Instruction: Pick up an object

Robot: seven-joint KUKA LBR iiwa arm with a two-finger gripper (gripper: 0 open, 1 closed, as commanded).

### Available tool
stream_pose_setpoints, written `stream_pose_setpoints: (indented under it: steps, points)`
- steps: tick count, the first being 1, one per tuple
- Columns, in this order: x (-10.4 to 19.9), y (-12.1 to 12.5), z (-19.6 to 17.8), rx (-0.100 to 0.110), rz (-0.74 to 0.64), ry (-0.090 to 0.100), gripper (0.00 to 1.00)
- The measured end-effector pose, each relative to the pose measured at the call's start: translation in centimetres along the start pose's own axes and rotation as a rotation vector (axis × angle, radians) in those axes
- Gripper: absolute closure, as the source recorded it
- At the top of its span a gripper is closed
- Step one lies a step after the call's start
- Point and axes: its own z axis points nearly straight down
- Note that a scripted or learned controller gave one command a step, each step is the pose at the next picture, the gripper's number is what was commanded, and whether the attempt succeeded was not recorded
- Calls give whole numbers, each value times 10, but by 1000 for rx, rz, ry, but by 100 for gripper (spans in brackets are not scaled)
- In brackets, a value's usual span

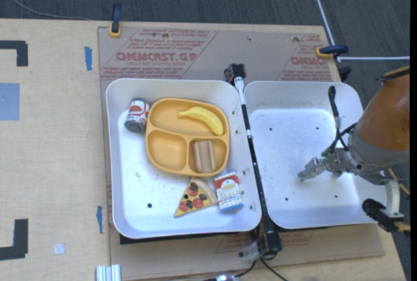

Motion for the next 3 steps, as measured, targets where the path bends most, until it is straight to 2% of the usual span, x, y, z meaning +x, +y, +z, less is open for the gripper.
stream_pose_setpoints:
  steps: [1, 2, 3]
  points:
    - [20, -11, 6, -13, 2, -10, 0]
    - [-68, -14, -37, 2, -1, 1, 0]
    - [-56, -13, 0, 1, -2, 5, 0]
